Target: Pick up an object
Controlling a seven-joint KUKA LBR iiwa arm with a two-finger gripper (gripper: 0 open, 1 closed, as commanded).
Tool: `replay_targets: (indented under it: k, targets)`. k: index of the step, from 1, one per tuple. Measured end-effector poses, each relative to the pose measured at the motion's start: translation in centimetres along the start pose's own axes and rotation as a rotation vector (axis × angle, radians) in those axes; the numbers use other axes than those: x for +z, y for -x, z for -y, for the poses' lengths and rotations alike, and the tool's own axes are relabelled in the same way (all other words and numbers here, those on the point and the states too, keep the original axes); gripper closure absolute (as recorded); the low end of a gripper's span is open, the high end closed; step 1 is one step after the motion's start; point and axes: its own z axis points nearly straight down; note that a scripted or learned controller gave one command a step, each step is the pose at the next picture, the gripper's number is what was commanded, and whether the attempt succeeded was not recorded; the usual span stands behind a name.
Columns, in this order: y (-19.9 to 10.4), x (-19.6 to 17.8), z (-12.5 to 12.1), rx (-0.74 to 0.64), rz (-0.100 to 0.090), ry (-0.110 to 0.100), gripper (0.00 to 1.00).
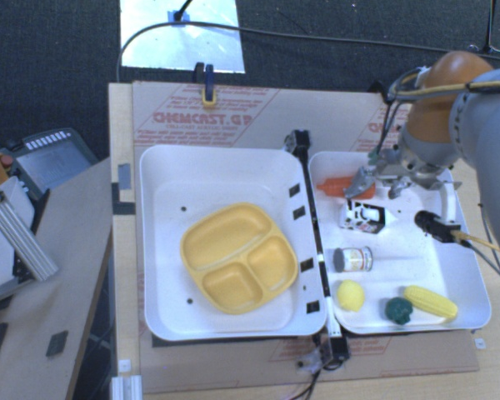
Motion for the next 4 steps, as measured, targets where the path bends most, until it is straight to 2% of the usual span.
replay_targets:
  k: [1, 2, 3, 4]
  targets:
    - [0.2, -0.2, 0.4, -0.001, 0.003, -0.018, 1.0]
    - [-0.5, -5.8, -0.1, 0.001, 0.008, 0.021, 1.0]
    - [-0.5, -10.9, -0.1, 0.001, 0.009, 0.021, 1.0]
    - [-5.8, -11.4, -0.2, -0.003, 0.007, 0.017, 1.0]
